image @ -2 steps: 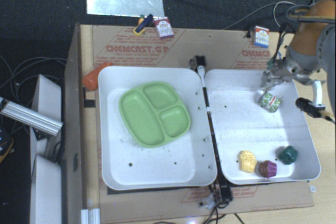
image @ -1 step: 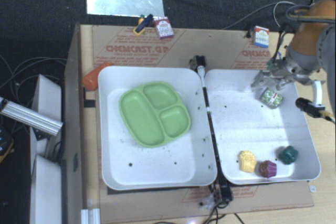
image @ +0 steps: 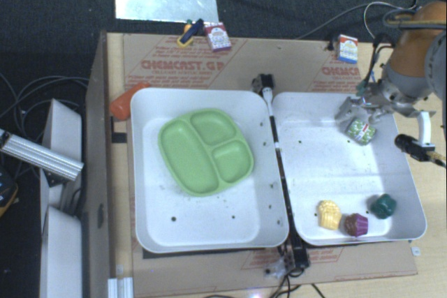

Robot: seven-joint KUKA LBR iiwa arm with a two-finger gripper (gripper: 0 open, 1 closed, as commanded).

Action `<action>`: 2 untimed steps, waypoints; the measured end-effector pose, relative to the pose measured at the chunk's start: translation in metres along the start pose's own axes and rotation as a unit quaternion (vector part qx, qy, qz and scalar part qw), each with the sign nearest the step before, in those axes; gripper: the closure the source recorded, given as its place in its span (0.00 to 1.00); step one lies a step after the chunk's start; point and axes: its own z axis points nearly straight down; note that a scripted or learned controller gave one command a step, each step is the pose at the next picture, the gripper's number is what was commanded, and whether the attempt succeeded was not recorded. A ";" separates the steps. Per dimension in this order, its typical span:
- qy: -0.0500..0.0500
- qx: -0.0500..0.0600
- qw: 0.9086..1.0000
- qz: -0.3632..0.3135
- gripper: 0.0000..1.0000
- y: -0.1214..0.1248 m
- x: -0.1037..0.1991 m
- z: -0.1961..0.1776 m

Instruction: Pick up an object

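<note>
My gripper [image: 361, 116] hangs over the far right part of the right bin [image: 314, 171], below the grey arm and its orange band. A small green-and-white object [image: 362, 131] sits right at the gripper's tip, touching or nearly touching it; whether it is gripped is unclear. At the right bin's near edge lie a yellow bumpy object [image: 328, 214], a purple object [image: 356, 224] and a teal object [image: 383, 206], well away from the gripper.
The left bin [image: 157, 220] holds a green divided plate [image: 206, 151]. Outside the bins on the cardboard lie an orange item [image: 120, 102], two small red-and-white boxes [image: 218, 37] [image: 347, 49] and a yellow-black item [image: 188, 33].
</note>
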 end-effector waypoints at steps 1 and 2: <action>0.000 0.001 1.000 0.000 0.00 -0.021 -0.005 0.033; 0.000 -0.001 1.000 -0.001 1.00 -0.020 -0.005 0.021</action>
